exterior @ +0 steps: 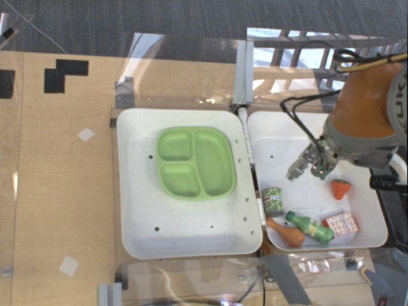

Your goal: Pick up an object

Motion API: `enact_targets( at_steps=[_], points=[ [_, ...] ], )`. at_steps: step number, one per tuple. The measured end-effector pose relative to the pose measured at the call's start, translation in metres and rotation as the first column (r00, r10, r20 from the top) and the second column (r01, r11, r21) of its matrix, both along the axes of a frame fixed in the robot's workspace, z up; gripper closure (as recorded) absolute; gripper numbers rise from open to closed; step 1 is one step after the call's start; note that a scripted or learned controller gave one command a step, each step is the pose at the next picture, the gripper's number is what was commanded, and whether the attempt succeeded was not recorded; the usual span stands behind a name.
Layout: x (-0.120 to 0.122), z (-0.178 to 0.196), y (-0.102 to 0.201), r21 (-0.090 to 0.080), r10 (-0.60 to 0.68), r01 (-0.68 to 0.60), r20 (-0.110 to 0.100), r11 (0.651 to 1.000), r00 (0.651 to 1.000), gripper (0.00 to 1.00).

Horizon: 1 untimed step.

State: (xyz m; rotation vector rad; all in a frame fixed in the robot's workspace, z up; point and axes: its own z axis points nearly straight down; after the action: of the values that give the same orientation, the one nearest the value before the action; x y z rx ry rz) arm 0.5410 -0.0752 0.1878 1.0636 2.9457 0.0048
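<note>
— Nearest us, what sits along the right bin [280, 129]'s six-o'clock edge?

— Small things bunched together: a green bottle [310, 227], a carrot-like piece [285, 233], a can [272, 199], a patterned packet [341, 224]; a strawberry [340, 188] lies toward three o'clock. All likely tossed in for picking.

— And the left bin [137, 234]?

— A green divided plate [194, 162].

— The hand [310, 166]?

— It hangs over bare floor, holding nothing. I cannot tell its opening; the arm [370, 110] is cut off.
</note>
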Motion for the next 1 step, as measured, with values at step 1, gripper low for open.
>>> enact_targets(
  at_steps=[1],
  points=[
    [-0.03, 0.0249, -0.0583, -0.003, 0.168, -0.168, -0.002, 0.986, 0.986, 1.0]
  ],
)
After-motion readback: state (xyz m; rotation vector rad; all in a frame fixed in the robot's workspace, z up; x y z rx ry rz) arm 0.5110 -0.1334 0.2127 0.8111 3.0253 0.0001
